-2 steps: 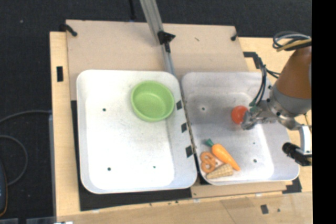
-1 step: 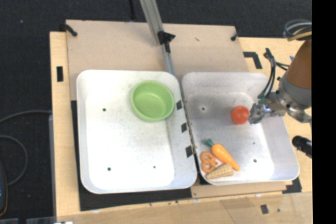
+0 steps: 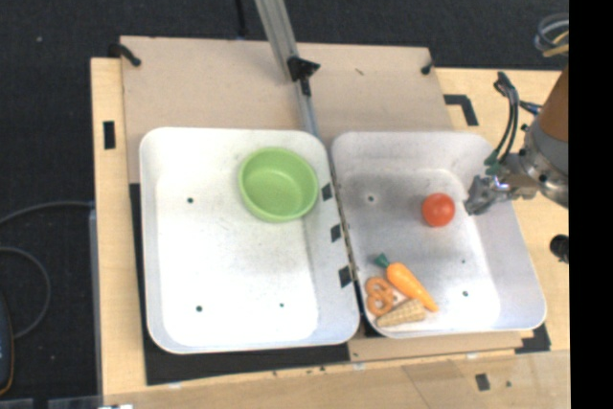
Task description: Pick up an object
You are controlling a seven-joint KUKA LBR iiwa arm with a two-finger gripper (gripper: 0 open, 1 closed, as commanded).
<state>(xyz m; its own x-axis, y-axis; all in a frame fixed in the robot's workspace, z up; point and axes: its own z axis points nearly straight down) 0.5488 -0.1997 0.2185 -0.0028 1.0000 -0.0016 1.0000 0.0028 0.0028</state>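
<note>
My claw (image 3: 482, 196) hangs over the right bin (image 3: 498, 273), just right of the red tomato (image 3: 439, 210), apart from it; whether it is spread or pressed together I cannot tell. Carrot (image 3: 410, 284) and pretzel (image 3: 381, 296) lie near. The green bowl (image 3: 279, 185) sits in the left bin (image 3: 192, 283). No readable writing.

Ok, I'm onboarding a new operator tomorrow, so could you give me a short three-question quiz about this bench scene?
1. True or false: the round green plastic bowl sits in the right white bin.
2. Which lies nearest the gripper? A) bowl B) small red ball C) orange toy carrot
3. Which corner of its bin holds the carrot?

Key: 1 false, it is in the left white bin; 2 B; 3 the near left corner.
</note>
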